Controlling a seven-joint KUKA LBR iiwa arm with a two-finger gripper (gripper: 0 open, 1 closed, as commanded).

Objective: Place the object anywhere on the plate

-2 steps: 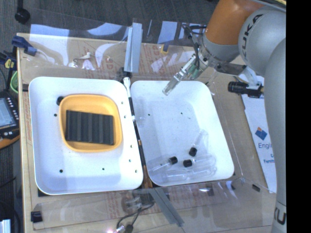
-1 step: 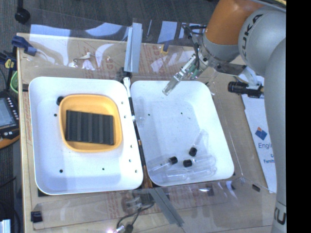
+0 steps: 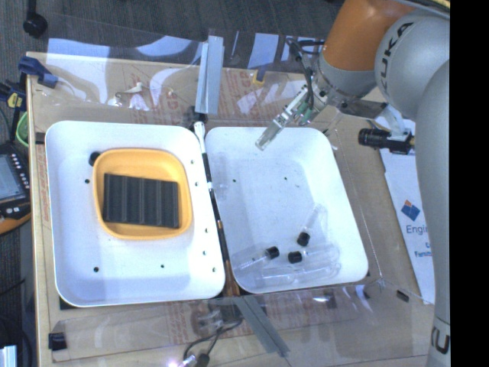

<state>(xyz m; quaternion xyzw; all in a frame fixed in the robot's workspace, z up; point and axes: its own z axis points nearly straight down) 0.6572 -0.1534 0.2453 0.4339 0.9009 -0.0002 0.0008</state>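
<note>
A slim metal pincer [image 3: 269, 138] hangs over the right white bin's [image 3: 348, 205] far edge; its opening cannot be told. Clear plastic tubes with black caps [image 3: 294, 254] lie well below it. The yellow square plate [image 3: 141, 193] sits far to its left.

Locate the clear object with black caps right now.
In the camera view, the clear object with black caps lies in the right bin, near its bottom-right corner, apart from the gripper at that bin's top edge and the yellow plate in the left bin.
</note>
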